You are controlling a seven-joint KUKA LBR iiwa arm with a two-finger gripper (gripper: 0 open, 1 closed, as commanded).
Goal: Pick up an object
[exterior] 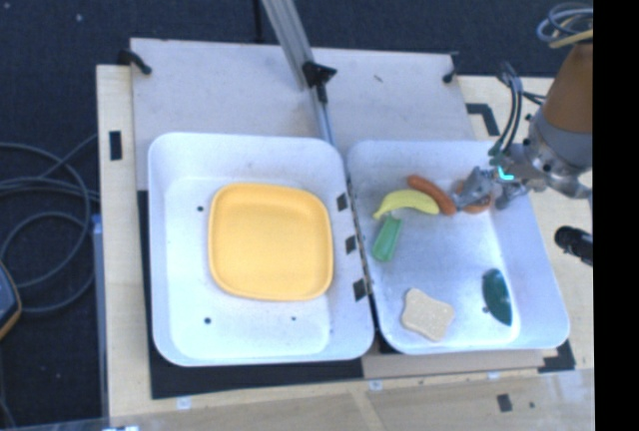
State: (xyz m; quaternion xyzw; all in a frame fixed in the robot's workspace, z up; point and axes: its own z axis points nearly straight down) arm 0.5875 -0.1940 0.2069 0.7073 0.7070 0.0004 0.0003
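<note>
The right white bin (529, 259) holds a yellow banana (406, 204), a red-brown sausage (432, 192), a green block (386, 236), a slice of toast (428, 313) and a dark green oval piece (496, 295). My gripper (482, 190) hangs low over the bin's upper right part, just past the right end of the sausage. A small orange-red bit (476, 207) shows right under it. I cannot make out whether it touches or holds anything.
In the left white bin (170, 219) lies a square yellow plate (270, 240). A slanted metal pole (280, 5) rises from the divider between the bins. The arm's orange band (571, 95) stands over the bench's right edge.
</note>
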